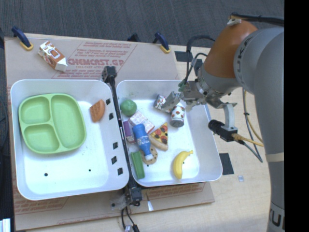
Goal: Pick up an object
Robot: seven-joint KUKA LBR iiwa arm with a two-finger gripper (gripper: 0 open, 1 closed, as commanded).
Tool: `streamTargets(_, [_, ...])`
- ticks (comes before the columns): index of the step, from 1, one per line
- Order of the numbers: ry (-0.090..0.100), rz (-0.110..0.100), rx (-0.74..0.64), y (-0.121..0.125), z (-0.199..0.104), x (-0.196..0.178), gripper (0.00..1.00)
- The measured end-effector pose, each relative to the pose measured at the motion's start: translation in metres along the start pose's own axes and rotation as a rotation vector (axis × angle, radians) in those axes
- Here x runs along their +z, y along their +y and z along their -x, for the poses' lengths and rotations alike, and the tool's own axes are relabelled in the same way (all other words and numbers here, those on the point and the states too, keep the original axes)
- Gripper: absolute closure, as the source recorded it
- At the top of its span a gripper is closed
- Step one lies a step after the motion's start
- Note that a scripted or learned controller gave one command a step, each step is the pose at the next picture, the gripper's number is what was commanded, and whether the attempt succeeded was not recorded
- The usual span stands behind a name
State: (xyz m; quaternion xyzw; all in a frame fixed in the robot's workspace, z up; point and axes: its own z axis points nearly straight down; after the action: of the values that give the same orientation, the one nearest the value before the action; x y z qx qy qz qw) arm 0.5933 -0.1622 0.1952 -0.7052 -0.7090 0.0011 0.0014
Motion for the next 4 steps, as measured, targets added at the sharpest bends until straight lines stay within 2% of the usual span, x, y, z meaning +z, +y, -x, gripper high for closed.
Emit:
streamTargets(1, [0.000,0.002,0.000,-0.010,0.004,0.065,0.00])
streamTargets(2, [-0.003,0.013,0.000,-0.059,-0.009,0.100,0.00])
streamTargets(3, [-0.002,0.011,-0.009,-0.058,-0.009,0.089,1.00])
streamTargets(4, [-0.001,0.004,0.001,-0.115,0.004,-0.052,1.00])
